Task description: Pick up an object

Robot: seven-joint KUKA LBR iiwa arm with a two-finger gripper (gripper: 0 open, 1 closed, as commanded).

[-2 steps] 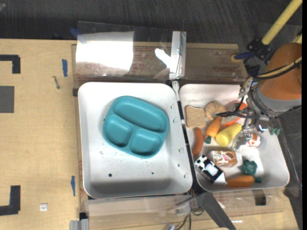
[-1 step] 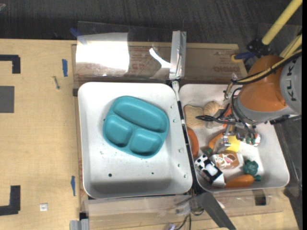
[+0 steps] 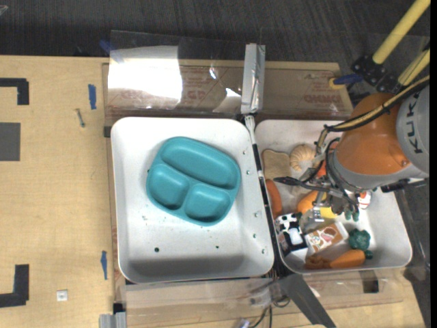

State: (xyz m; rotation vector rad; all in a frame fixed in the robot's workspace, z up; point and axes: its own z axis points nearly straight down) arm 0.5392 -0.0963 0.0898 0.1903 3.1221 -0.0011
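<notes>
Tool (image 3: 319, 210) hangs low in the right bin (image 3: 399, 241); its grip can't be told. Around it lie small toys: an orange carrot (image 3: 345, 258), a green piece (image 3: 360, 238). A teal divided tray (image 3: 193, 179) fills the left bin (image 3: 130, 238).

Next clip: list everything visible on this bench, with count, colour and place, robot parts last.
bins: 2, white, side by side on the bench.
divided tray: 1, teal, upside down in the left bin.
carrot-like toys: 2, orange, one at the right bin's front edge, one near its left wall.
garlic-like toy: 1, beige, back of the right bin.
leafy toy: 1, dark green, right bin's front right.
small box: 1, red and white, right bin's front.
black-and-white item: 1, right bin's front left.
arm: 1, grey with orange band, over the right bin.
gripper: 1, dark, low among the right bin's items.
</notes>
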